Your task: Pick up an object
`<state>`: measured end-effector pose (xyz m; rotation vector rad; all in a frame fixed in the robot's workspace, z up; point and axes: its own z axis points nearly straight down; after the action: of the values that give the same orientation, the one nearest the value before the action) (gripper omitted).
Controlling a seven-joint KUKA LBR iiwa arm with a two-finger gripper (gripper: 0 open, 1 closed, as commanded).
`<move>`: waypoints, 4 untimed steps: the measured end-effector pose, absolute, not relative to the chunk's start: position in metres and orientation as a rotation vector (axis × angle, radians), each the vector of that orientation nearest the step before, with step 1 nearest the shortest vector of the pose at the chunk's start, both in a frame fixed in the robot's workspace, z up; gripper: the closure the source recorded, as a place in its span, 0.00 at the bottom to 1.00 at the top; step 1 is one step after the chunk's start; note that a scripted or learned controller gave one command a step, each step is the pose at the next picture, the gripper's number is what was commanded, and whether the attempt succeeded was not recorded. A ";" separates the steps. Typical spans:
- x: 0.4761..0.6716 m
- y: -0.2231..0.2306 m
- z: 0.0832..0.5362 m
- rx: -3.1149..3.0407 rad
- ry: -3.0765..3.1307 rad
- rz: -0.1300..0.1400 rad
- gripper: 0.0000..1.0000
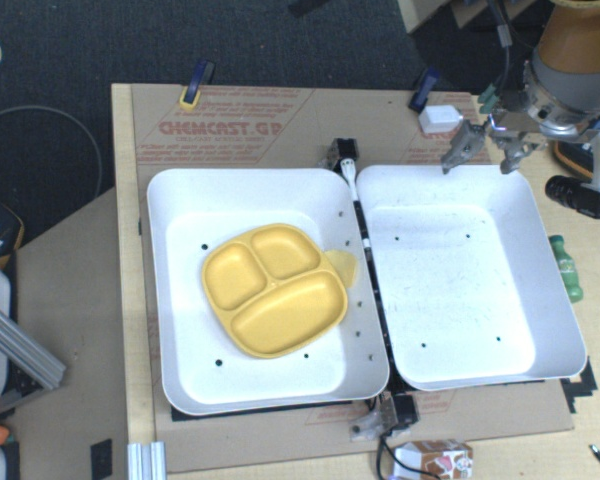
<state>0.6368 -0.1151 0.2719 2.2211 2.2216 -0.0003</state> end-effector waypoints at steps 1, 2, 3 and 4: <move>0.585 -0.058 0.391 2.216 2.224 0.002 0.00; 0.533 -0.001 0.456 2.216 2.224 0.004 0.00; 0.480 0.071 0.503 2.212 2.228 0.007 0.00; 0.483 0.069 0.512 2.217 2.221 0.006 1.00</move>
<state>0.4827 0.0686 0.5116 2.2170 2.2208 0.0062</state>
